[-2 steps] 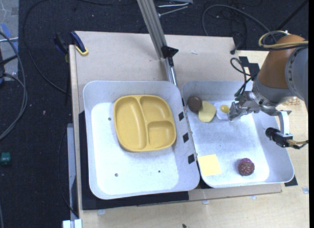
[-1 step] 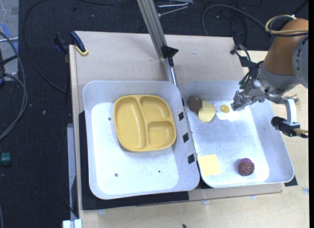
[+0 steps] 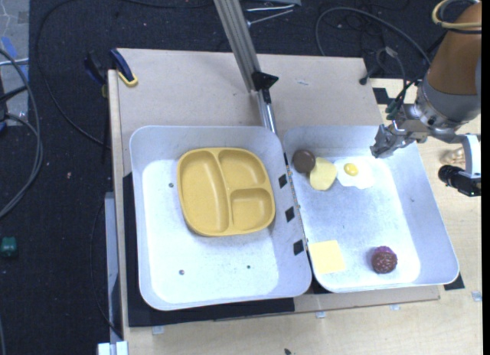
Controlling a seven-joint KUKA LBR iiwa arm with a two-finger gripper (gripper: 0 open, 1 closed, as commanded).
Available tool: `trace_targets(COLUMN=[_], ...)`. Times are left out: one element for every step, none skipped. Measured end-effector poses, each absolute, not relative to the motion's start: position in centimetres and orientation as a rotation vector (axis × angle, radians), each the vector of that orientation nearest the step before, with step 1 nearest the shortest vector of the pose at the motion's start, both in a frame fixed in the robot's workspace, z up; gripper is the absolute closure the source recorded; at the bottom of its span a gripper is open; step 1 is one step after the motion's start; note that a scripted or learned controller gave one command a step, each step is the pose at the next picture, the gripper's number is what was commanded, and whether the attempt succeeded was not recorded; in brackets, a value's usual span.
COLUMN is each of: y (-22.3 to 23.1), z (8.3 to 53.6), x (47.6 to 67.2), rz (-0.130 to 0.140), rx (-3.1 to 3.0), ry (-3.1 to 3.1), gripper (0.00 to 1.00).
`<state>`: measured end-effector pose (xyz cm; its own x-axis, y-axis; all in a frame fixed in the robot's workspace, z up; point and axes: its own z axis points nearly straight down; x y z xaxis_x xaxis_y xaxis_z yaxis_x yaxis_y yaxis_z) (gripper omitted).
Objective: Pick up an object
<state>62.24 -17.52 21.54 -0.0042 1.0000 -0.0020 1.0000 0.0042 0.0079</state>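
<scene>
One gripper (image 3: pixel 383 147) hangs over the far right corner of the right bin (image 3: pixel 429 216), dark fingers pointing down, and whether they are parted or closed cannot be told from this angle. Nothing shows between them. Just beside it in the bin lies a fried egg (image 3: pixel 354 172), with a pale yellow piece (image 3: pixel 323 175) and a brown lump (image 3: pixel 304 161) next along the far side. Nearer the front sit a yellow square slice (image 3: pixel 327 256) and a dark red ball (image 3: pixel 383 259), apart from each other. Over in the left bin (image 3: pixel 153 269) rests a yellow divided plate (image 3: pixel 227 190).
</scene>
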Motion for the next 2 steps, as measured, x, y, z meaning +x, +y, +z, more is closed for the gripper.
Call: trace_targets(y=[-16.5, -11.3], z=[26.8, 25.2], x=[62.5, 62.6], rz=[0.007, 0.000], rx=[2.211, 2.214], ry=[2.222, 2.230], gripper=[1.00, 1.00])
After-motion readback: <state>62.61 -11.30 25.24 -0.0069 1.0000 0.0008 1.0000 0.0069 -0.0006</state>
